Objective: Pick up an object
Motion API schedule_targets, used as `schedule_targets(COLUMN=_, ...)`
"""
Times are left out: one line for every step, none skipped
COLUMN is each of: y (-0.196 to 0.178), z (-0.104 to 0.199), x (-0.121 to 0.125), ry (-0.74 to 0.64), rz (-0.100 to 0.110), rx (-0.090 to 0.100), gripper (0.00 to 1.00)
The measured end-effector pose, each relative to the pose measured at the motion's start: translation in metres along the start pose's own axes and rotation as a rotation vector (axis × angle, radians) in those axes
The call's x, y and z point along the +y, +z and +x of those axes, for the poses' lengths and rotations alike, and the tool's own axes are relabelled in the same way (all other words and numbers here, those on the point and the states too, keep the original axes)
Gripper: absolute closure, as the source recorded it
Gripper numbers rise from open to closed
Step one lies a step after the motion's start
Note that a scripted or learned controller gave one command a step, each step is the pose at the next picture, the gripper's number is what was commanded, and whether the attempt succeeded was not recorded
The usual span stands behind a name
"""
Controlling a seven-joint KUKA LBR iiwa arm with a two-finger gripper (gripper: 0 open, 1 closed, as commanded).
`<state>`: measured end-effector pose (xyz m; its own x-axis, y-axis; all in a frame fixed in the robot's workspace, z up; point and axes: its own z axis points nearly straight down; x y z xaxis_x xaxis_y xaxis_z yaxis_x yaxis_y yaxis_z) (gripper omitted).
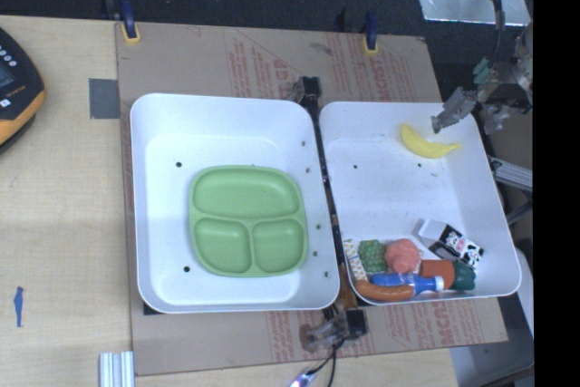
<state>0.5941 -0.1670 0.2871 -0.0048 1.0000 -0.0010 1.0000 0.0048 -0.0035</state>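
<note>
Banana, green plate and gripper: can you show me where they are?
Banana (428,142), camera view, middle of its curve.
Green plate (246,192), camera view, its top compartment.
Gripper (448,119), camera view, its tip by the banana.

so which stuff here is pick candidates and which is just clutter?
Pick candidates, right bin:
banana
pile at the near edge

Just lying about:
green divided plate in left bin
yellow device
blue clamps

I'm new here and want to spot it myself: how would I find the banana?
Look at the right-hand white bin. Near its far edge, apart from the pile of toys in the near corner, lies the banana. It is the lone yellow curved thing there, just beside the gripper.
</note>
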Motion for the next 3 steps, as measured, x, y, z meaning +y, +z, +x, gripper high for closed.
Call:
schedule_targets(y=0.129, z=-0.041, x=0.026, ry=0.001, rz=0.003, rx=0.0, gripper=0.0)
schedule_targets(y=0.192, z=-0.043, x=0.064, ry=-0.004, rz=-0.001, rx=0.002, gripper=0.0)
schedule_targets(y=-0.054, z=-0.046, x=0.062, ry=0.0, rz=-0.005, rx=-0.001, gripper=0.0)
